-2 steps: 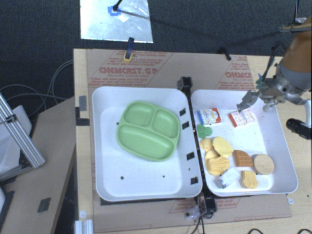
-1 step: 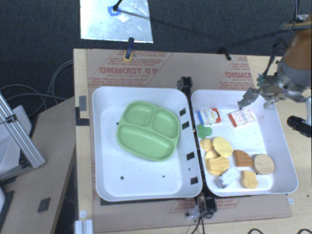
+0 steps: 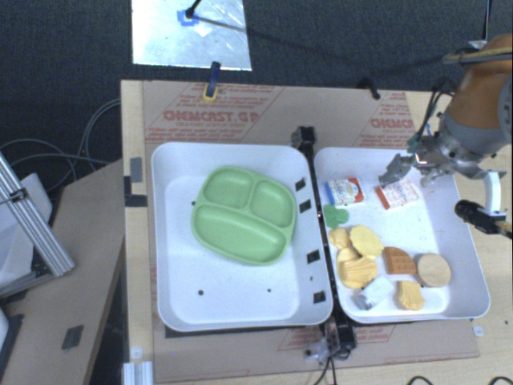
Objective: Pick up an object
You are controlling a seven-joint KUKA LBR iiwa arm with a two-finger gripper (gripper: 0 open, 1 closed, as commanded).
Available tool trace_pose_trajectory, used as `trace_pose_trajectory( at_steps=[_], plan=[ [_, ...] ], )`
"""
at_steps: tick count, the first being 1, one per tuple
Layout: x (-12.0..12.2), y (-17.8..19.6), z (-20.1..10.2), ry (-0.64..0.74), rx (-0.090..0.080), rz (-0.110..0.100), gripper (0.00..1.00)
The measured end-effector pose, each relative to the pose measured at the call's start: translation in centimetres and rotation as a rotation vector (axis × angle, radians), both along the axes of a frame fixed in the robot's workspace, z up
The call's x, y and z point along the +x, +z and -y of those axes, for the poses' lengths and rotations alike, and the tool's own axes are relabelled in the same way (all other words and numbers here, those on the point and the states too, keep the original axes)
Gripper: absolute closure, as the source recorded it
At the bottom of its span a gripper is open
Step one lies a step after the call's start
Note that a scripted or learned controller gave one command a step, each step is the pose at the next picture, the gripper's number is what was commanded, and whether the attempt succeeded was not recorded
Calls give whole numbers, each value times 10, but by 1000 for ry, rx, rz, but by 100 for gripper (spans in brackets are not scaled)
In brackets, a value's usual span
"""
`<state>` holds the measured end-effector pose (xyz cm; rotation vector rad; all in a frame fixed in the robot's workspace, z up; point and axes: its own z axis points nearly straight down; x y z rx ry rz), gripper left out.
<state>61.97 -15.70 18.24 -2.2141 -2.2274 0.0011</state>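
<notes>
The right bin (image 3: 461, 239) holds several small items: a white and red packet (image 3: 345, 191), a red and white packet (image 3: 398, 195), a green piece (image 3: 336, 214), yellow pieces (image 3: 358, 255), a brown waffle-like piece (image 3: 397, 261), a tan round piece (image 3: 434, 269) and a grey-white item (image 3: 373, 294). My gripper (image 3: 398, 169) hangs over the far side of this bin, just above the red and white packet. Nothing shows between its fingers.
The left bin (image 3: 172, 215) carries a green divided plate (image 3: 244, 212). A black divider with clips (image 3: 314, 207) runs between the bins. The arm (image 3: 477, 107) enters from the upper right. A metal sheet (image 3: 190, 22) lies beyond the bench.
</notes>
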Motion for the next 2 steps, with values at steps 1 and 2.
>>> trace_pose_trajectory(
  at_steps=[1, 2],
  plan=[
    [-6, -60, 4, -5, 0, -1, 0],
    [-6, -100, 3, -5, 0, 0, 0]
  ],
)
